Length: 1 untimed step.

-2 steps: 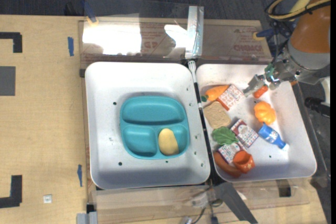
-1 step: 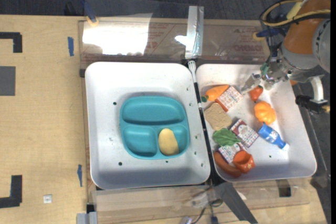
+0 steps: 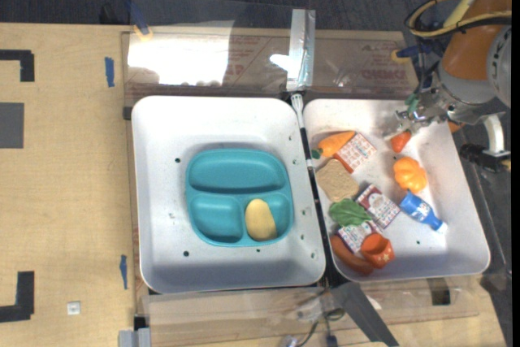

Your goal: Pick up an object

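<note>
Orange-banded arm hovers at upper right, its jaws too blurred to tell their state, the approach step in hand; next, drop onto the small red piece just below.

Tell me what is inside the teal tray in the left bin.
The teal tray holds one yellow potato-like piece in its lower right compartment. The other compartments show bare teal. Whatever lies beneath the tray, on the left bin floor, is covered.
</note>
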{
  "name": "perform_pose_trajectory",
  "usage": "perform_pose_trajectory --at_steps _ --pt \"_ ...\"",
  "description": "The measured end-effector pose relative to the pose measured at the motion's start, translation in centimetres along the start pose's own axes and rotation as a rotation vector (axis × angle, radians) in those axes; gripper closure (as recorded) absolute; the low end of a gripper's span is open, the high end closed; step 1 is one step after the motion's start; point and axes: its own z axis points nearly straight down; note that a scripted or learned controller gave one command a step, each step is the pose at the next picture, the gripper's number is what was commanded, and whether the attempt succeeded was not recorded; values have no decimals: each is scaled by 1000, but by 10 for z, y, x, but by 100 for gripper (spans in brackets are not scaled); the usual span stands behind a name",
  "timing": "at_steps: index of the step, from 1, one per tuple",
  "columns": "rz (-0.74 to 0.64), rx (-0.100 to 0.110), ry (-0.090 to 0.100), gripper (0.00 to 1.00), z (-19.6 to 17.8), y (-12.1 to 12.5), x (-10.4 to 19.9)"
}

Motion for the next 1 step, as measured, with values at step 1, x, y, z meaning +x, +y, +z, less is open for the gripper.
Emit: perform_pose_trajectory --at_steps 1 --pt "50 -3 -3 100 13 9 22"
